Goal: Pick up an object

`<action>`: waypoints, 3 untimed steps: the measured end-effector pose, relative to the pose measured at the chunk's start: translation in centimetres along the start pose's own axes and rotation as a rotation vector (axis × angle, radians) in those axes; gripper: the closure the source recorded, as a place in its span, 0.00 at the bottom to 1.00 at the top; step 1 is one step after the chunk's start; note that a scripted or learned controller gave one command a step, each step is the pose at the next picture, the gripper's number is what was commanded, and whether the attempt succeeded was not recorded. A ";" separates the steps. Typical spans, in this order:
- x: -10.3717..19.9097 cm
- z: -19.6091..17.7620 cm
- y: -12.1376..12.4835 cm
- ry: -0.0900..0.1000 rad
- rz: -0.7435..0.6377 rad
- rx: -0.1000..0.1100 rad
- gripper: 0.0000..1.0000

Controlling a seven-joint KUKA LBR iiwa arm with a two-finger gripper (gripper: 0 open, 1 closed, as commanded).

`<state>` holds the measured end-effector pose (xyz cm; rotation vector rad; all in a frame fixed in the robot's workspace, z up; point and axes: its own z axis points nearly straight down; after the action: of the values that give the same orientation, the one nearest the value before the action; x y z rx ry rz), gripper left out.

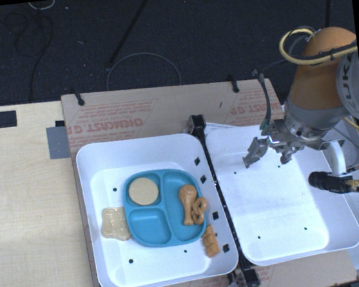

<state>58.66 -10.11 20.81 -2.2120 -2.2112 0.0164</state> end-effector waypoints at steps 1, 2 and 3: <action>0.0 -0.8 0.3 -0.001 -0.002 -0.013 0.00; -0.2 3.6 0.3 -0.002 -0.001 -0.010 0.00; -1.0 9.0 -0.3 -0.001 0.000 -0.009 0.00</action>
<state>58.18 -11.13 11.87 -2.2170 -2.2168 0.0075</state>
